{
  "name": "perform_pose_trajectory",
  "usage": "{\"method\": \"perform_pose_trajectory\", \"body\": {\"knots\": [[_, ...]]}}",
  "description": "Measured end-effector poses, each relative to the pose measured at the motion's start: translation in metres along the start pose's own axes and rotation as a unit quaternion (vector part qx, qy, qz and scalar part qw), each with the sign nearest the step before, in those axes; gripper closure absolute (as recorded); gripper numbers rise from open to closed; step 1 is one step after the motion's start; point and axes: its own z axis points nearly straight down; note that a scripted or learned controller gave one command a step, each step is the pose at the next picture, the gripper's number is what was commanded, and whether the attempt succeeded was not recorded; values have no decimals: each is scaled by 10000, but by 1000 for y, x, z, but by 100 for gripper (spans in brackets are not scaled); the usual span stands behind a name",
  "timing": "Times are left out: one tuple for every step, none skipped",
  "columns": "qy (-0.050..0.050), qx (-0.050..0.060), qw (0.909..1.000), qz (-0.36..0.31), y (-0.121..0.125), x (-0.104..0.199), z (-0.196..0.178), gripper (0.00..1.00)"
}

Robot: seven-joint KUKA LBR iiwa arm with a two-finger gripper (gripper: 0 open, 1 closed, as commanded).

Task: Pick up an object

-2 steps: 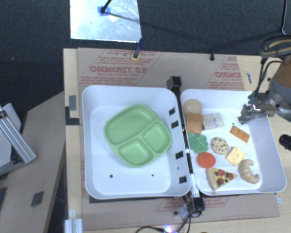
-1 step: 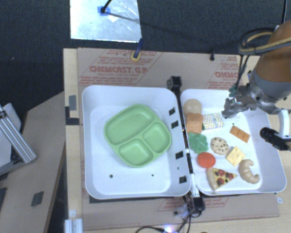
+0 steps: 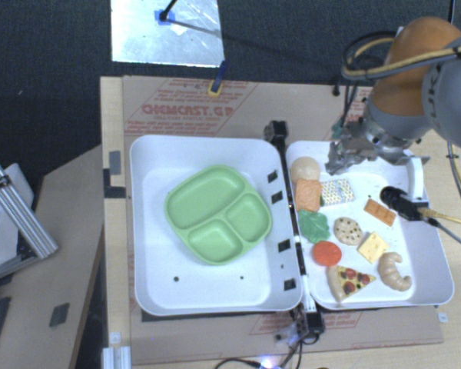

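Two shallow white bins sat side by side on the bench, the left bin bearing a green three-part plastic tray. My gripper hung over the far edge of the right bin; I could not tell how it stood. Just below it lay a pale speckled square cracker, beside an orange toy block and a round beige bun.

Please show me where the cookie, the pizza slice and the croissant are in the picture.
Cookie (image 3: 346,230): camera view, on the middle of its round top.
Pizza slice (image 3: 352,280): camera view, on its topped middle.
Croissant (image 3: 394,271): camera view, on the middle of its curved body.
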Motion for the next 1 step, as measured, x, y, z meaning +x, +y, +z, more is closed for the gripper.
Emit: {"method": "perform_pose_trajectory", "body": {"knots": [[-1, -7, 10000, 8, 26, 22, -7, 100]]}}
